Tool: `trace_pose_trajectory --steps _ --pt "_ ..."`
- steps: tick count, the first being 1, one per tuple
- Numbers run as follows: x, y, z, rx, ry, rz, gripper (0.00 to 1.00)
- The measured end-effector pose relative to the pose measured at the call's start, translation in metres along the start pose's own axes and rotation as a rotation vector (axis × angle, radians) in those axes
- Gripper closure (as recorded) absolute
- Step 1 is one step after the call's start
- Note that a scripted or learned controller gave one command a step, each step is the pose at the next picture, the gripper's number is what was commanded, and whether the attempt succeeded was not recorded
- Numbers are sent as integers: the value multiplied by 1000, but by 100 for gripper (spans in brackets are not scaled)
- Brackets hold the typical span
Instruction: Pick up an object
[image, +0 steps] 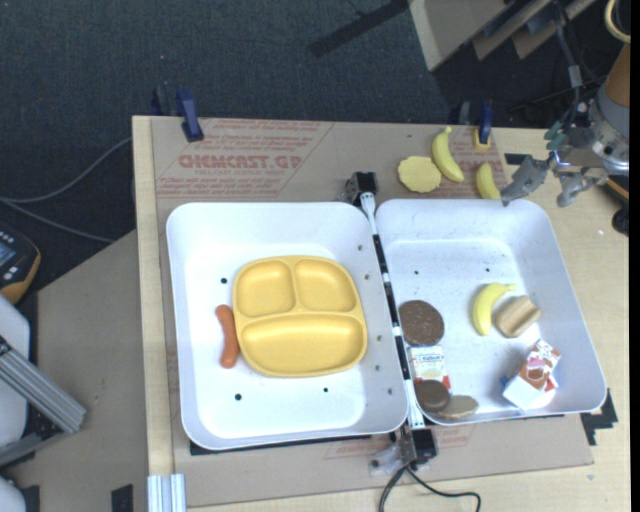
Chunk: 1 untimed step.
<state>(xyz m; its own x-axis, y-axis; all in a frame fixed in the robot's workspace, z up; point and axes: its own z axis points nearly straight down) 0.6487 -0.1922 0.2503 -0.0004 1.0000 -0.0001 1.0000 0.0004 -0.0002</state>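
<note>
Left bin (190, 300) holds a yellow tray (298, 316), a sausage (228, 335) at its nine o'clock; gripper (546, 180) hangs open, empty.

Yellow tray (298, 328), orange sausage (228, 335), perhaps brown cookie (421, 322)

Claw (545, 180) open above right bin (560, 250) far rim; yellow tray (298, 315) in left bin (190, 300).
</note>
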Motion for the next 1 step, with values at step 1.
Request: trace_pose_trajectory --steps 1 --pt "-4 -83 128 15 5 4 0"
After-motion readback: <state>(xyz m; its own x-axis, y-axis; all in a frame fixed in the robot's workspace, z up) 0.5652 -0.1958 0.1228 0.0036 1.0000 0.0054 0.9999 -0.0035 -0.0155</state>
